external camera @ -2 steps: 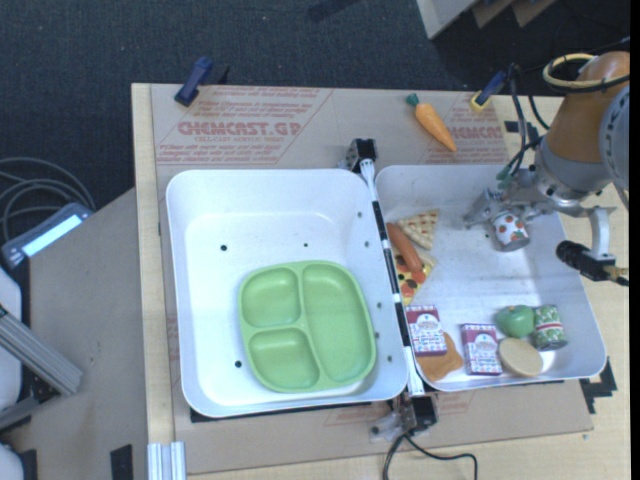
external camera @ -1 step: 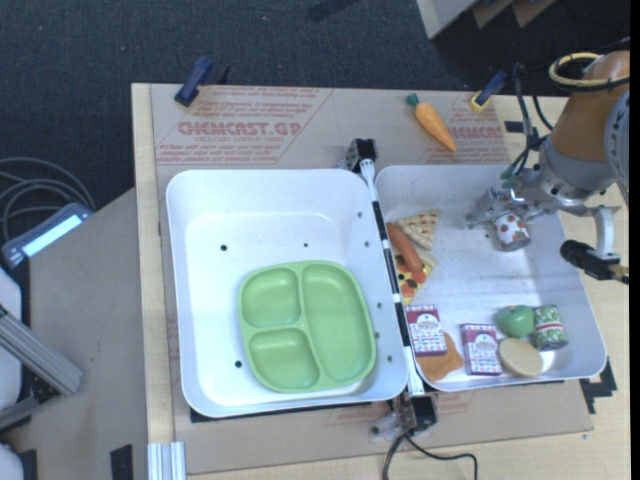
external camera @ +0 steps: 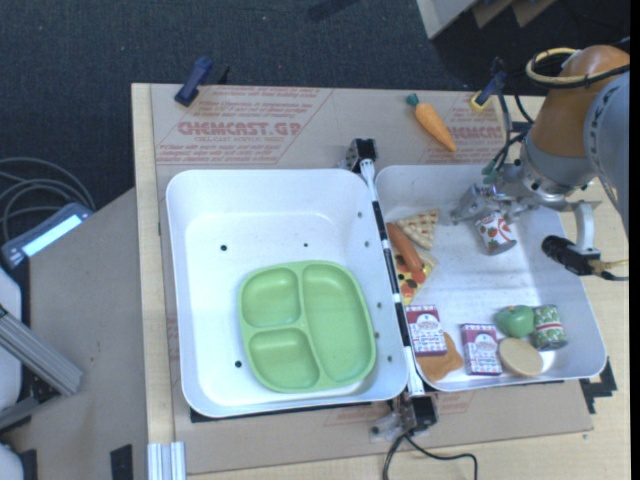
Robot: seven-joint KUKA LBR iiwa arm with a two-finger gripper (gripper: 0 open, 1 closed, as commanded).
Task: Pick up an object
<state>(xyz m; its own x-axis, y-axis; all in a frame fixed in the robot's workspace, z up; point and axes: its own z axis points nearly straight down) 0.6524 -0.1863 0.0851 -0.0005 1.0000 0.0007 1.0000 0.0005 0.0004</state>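
Over the right bin [external camera: 590,313], the gripper [external camera: 495,218] clasps a small can [external camera: 496,233]

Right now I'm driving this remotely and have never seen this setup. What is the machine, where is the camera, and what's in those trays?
One camera looks down at a slant on a bench with two shallow white bins. The grey arm with an orange band reaches in from the right; its gripper hangs over the right bin, just above a small red-and-white can. I can't tell how its jaws stand or whether anything is held. The left bin holds a green divided plate. The right bin also has toy food: a pizza slice, a hot dog, two small red boxes, a green item. A toy carrot lies on the bench outside the bins.
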